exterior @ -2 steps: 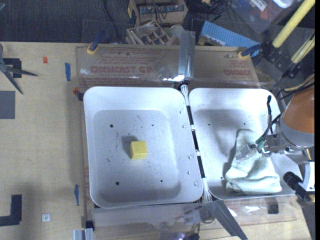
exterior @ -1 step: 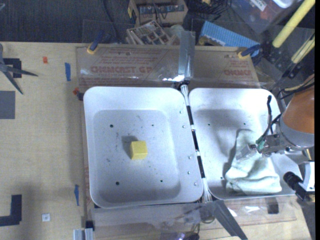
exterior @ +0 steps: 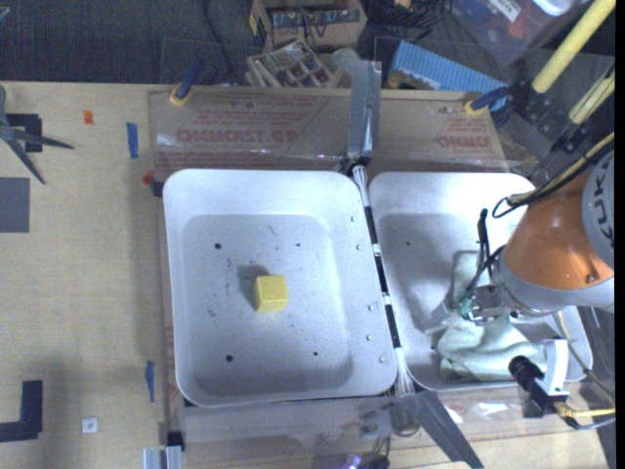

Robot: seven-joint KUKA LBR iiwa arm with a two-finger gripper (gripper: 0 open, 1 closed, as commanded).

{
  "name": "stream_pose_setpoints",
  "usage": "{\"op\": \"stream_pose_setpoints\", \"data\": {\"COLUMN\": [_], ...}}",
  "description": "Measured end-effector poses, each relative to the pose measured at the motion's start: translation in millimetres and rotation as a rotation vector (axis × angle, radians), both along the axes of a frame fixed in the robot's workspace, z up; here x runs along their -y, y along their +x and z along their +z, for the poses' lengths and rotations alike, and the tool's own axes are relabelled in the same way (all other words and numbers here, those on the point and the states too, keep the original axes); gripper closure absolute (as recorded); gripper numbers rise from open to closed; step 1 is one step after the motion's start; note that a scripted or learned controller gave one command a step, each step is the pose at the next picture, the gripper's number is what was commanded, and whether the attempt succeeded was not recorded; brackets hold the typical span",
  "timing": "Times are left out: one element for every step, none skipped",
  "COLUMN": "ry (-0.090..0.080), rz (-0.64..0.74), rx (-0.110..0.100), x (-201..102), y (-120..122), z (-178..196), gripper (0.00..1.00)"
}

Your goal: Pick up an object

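The arm (exterior: 557, 247) reaches in from three o'clock and hangs low over the right bin (exterior: 430, 198), its gripper (exterior: 472, 306) buried down near a pale crumpled cloth (exterior: 474, 345) that lies toward five o'clock of that bin's floor. Whether the claw is wide, narrow or closed on anything I cannot tell, since the orange wrist and its cables sit over it and the cloth is nearly the colour of the bin. The cloth looks bunched up against the tool, possibly touching it, but no fold can be seen between the tips. The other candidate, a small yellow block (exterior: 271, 292), sits near the centre of the left bin (exterior: 186, 262), well apart from the arm at about nine o'clock of it. The main risk here is a soft, slack target: a pinch may catch only a thin ridge of fabric, which could slip out as the arm rises, or the tips may close on the bin floor beside it. The cloth also lies close to the bin's near wall, so a low approach could scrape the rim. Trailing cables might snag a fold.
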State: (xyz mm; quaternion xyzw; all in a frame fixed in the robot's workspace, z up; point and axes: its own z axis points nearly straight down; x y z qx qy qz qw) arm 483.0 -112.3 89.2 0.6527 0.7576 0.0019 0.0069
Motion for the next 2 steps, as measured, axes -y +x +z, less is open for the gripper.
{"op": "stream_pose_setpoints", "data": {"ry": [-0.002,0.007], "rz": [-0.005,-0.33], "rx": [0.006,0.006], "x": [2.5,60.9], "y": [2.0,15.7], "z": [9.1,1.6], "gripper": [1.0,1.0]}}
